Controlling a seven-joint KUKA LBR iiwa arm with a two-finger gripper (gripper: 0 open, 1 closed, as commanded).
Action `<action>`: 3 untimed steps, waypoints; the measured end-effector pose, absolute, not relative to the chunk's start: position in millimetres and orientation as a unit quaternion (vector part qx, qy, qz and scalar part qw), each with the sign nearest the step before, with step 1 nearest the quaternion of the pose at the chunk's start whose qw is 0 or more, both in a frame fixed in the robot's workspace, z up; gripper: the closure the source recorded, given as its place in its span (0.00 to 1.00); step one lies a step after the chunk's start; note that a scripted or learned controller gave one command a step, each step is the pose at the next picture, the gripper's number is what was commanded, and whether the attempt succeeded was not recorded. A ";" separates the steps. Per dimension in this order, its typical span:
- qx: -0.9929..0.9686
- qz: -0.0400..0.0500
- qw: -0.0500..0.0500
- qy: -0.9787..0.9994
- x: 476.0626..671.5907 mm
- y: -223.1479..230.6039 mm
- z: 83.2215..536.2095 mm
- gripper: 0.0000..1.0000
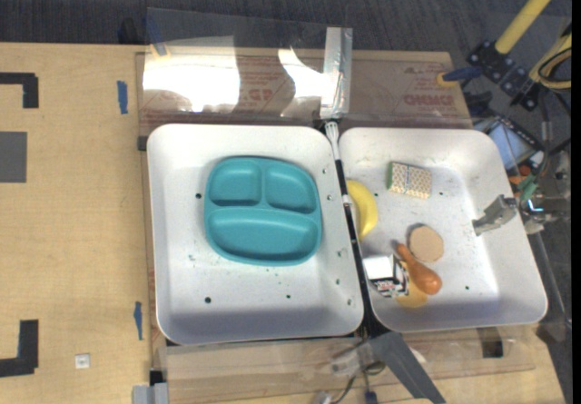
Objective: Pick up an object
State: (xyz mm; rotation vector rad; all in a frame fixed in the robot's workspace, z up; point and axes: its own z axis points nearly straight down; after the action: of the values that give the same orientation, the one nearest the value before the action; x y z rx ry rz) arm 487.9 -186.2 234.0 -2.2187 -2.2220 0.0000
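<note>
The right bin (472, 289) holds several small objects. A yellow banana (364, 208) lies against its left wall. A speckled rectangular block (410, 179) sits toward the back. A round tan disc (427, 243) lies in the middle, with an orange carrot-shaped toy (418, 272) just in front of it, over a yellow piece (411, 300). A small white box (379, 273) with dark markings rests at the front left. My gripper (496, 213) hangs low over the bin's right side, apart from all the objects and to the right of the tan disc.
The left bin (182, 293) carries a teal divided plate (263, 211). A clear plastic sheet and cardboard (272, 80) stand behind the bins. Cables and a yellow pole (536, 3) crowd the back right corner.
</note>
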 end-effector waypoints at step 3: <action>-0.803 0.000 0.001 -0.596 499.6 -104.3 101.2 1.00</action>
State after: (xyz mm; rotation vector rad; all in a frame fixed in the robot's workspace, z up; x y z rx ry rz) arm 499.6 -104.3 101.2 -2.5212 -1.8718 0.0008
